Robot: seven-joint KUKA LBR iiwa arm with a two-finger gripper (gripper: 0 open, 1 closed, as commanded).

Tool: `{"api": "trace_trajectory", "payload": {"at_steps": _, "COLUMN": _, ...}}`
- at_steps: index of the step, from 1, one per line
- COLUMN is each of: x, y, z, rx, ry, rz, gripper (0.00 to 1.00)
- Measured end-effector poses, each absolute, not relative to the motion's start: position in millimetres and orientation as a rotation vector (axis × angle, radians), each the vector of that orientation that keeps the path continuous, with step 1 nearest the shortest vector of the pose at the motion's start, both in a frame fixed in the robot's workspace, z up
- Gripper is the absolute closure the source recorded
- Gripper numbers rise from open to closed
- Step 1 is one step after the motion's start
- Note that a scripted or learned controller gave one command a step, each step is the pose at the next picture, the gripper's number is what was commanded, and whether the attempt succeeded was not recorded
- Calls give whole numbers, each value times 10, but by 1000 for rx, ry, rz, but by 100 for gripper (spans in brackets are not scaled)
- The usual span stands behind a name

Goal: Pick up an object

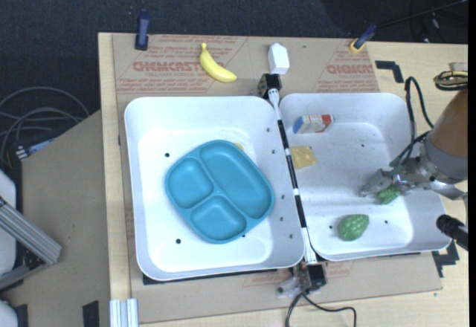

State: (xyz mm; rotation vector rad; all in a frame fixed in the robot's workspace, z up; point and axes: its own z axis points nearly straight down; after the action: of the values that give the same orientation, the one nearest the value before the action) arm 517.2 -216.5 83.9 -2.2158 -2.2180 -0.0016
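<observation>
My gripper (378,186) is low inside the right bin (349,114), near its right wall, with the grey arm (450,143) coming in from the right. A small green piece (387,196) lies right at the gripper's tip; whether it is gripped is not clear. A lumpy green object (353,226) rests on the bin floor a little in front and to the left of the gripper. Further left lies a yellow wedge (303,157), and a small red, white and blue item (312,123) sits at the back of the bin.
The left bin (149,125) holds a blue divided plate (217,190), with a bit of yellow (237,146) peeking out behind it. A banana (216,65) and a white block (278,58) lie on the bench behind the bins. Cables (413,99) run along the right bin's rear corner.
</observation>
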Motion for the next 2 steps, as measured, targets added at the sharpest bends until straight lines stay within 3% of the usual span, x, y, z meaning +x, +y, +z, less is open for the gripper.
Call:
{"api": "trace_trajectory", "payload": {"at_steps": 1, "x": 5179, "y": -2183, "z": 943, "rx": -2222, "ry": -2221, "rz": -1, "gripper": 100}}
{"api": "trace_trajectory", "payload": {"at_steps": 2, "x": 5843, "y": -1641, "z": 846, "rx": -2220, "ry": -2224, "rz": -3, "gripper": 100}}
